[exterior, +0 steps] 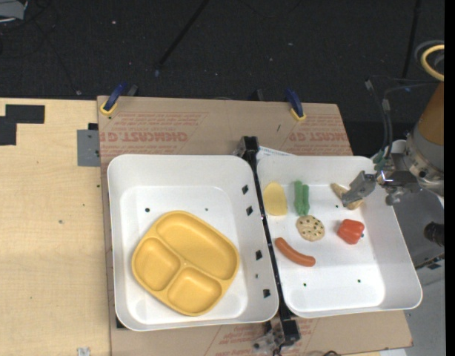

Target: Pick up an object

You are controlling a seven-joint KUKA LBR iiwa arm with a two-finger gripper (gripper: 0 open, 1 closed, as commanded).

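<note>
Tan object [344,192] in right bin [390,291], far side

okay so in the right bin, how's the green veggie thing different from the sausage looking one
The green vegetable stands lengthwise up the picture, in the bin's far half; the sausage lies slanted, nearer the camera. The vegetable is bright green and stubby; the sausage is orange-red, longer and thinner. The vegetable sits right beside the yellow piece; the sausage lies just below the cookie. Both rest flat in the right bin.

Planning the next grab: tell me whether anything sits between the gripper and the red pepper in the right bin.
Nothing visible does. The gripper hangs over the right bin's upper right part, and the red pepper lies just below it in the picture with bare white floor between. The cookie sits off to the pepper's left, out of the way.
</note>
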